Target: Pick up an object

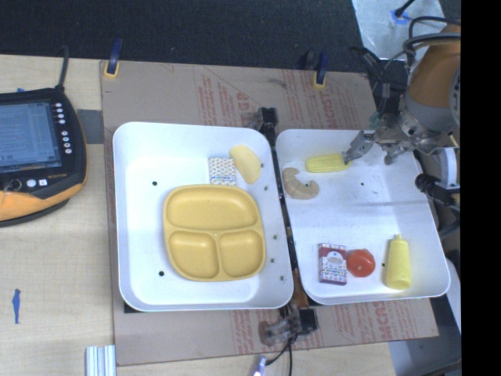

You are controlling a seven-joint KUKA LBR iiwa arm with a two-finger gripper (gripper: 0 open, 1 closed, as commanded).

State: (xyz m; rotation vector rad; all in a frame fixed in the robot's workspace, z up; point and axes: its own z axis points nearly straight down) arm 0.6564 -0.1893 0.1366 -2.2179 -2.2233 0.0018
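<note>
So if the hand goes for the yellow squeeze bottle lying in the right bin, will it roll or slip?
The yellow squeeze bottle lies on its side by the right bin wall, and its rounded body would probably roll if nudged sideways. It looks like smooth toy plastic, so likely light and a bit slippery. The nearby round red tomato might get bumped.

Glossy white plastic bins (133, 210); matt cardboard underlay (196, 92).
</note>
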